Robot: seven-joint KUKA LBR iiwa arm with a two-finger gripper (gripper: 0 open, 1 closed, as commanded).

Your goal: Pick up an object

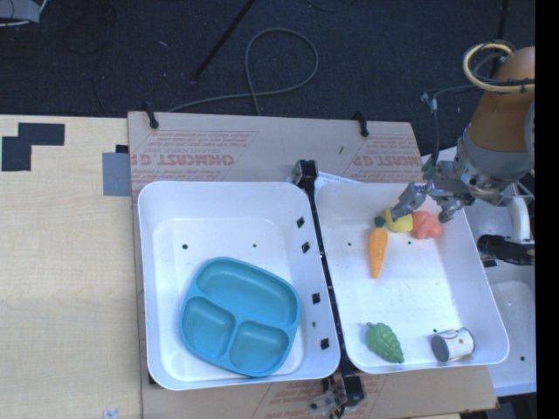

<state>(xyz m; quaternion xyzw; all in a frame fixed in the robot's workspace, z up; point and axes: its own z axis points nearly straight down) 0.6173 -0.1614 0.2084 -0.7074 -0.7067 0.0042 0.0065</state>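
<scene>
The tool [428, 203] is hovering with fingers spread, gripping nothing, over a yellow toy [399, 223] and pink toy [426, 225] beside the carrot [377, 250] in the right bin [476, 273]

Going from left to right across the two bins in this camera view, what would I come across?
Blue tray → carrot → green toy → pink toy → small can. The yellow toy sits partly over the carrot's top, so I left it out.
</scene>
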